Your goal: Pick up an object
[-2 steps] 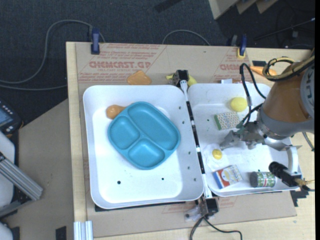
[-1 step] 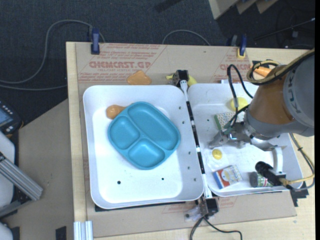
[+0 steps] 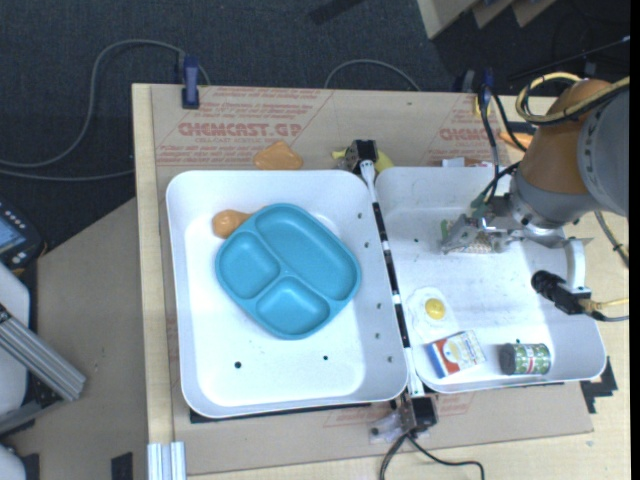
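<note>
We see the gripper (image 3: 462,234) low in the upper part of the right bin (image 3: 560,200), reaching in from the right of the frame. Whether it is spread or pressed together we cannot tell; the metal parts blur together there, and nothing is visibly caught in it. So we judge the pick not yet done: no object is lifted, and the grasp itself remains.

The candidates in the right bin lie toward the lower right of the frame: a fried-egg toy (image 3: 432,307) near the bin's left wall, a small red and white carton (image 3: 453,353) just below it, and a green can (image 3: 525,358) on its side beside the carton. All sit well apart from the gripper.

In the left bin (image 3: 190,298) a blue divided plate (image 3: 287,268) takes the centre, with a small orange object (image 3: 228,222) tucked at its upper left edge. Another orange piece (image 3: 277,155) lies on the bench above that bin. A black cable part (image 3: 560,293) hangs over the right bin near the can.
</note>
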`<control>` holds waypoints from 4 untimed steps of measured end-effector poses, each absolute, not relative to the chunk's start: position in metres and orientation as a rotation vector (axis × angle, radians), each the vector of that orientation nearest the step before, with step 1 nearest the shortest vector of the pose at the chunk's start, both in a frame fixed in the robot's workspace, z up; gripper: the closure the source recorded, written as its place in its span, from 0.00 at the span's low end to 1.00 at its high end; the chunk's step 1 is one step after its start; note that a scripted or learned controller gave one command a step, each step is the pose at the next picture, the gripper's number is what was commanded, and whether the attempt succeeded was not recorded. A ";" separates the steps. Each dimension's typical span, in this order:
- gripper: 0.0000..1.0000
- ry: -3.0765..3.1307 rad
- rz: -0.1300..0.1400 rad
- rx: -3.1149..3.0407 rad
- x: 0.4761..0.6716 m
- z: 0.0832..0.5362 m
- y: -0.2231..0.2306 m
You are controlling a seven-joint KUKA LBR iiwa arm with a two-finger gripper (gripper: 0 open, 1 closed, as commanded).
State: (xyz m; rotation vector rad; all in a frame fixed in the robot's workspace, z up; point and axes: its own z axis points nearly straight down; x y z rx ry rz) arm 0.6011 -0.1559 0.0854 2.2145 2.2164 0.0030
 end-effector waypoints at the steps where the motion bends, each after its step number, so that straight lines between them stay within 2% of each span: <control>1: 0.00 2.223 0.007 2.211 0.670 0.086 -0.131; 2: 0.00 2.225 -0.003 2.224 0.630 0.085 -0.104; 3: 1.00 2.223 0.000 2.219 0.632 0.095 -0.105; 4: 0.00 2.223 -0.001 2.219 0.632 0.095 -0.105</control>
